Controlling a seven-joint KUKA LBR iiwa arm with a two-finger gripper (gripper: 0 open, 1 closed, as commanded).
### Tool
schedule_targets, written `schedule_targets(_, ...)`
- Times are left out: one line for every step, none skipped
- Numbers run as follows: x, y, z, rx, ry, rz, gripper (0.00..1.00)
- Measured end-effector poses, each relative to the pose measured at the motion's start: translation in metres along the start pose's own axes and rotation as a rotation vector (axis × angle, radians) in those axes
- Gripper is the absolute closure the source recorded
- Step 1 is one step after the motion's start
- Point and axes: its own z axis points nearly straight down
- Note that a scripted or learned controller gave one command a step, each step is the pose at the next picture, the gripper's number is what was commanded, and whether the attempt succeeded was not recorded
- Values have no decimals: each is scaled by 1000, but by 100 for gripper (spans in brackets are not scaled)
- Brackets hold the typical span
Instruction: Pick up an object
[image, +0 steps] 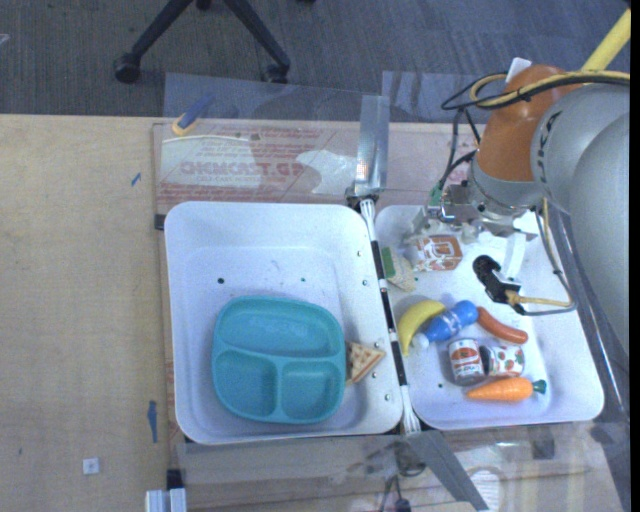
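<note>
At the left of the bench, the left bin (200, 240) holds a teal divided tray (277, 358) lying flat toward its near side, with a toast-like wedge (364, 360) touching the tray's right edge and resting close to the bin wall. A central divider (385, 290) separates this bin from the right bin (575, 390), which carries every other candidate for the pick.

Proceeding rightward, a small printed carton (436, 252) lies near the far side of the right bin. Nearer the camera, a banana (417, 322) and a blue bottle (452, 320) lie touching, followed by a sausage (501, 326), a small can (465, 360) and a carrot (500, 389). These items are clustered, so a grasp on any one risks disturbing its neighbours; the carton stands more apart.

The gripper (470, 215) hangs over the far side of the right bin, just beside the carton, which is judged the probable target. Jaw state cannot be determined, as the wrist hides the gripper's working end. No object is visibly held.
</note>
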Motion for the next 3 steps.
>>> schedule_targets(-1, 3, -14, -12, -5, -1, 100)
schedule_targets(1, 11, -8, -7, -4, -3, 100)
schedule_targets(-16, -33, 19, 36, 4, 0, 100)
